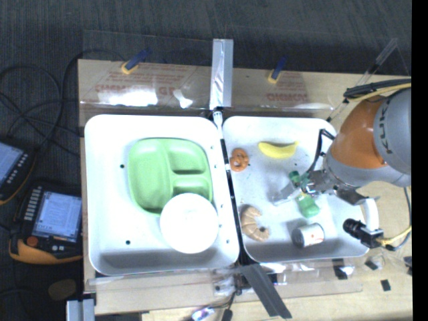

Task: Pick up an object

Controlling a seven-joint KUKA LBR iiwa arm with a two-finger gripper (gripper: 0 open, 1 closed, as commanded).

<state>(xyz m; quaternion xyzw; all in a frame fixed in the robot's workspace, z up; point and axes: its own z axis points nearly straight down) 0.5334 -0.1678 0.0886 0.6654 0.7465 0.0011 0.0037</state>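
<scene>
Camera view: arm lowers into right bin [267, 249]; the jaws [302, 187] sit over the green bottle [307, 204] below the banana [277, 150], positioned for pickup; jaw state cannot be determined.

Green tray [155, 172] & white plate [190, 223] in left white bin [100, 199]; rt bin [281, 134]: yellow banana [277, 150], orange pretzel [239, 158], tan croissant [253, 222], green bottle [307, 202].

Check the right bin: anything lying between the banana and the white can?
Yes. In the camera view, the green bottle and the gripper sit between the banana and the white can.
</scene>
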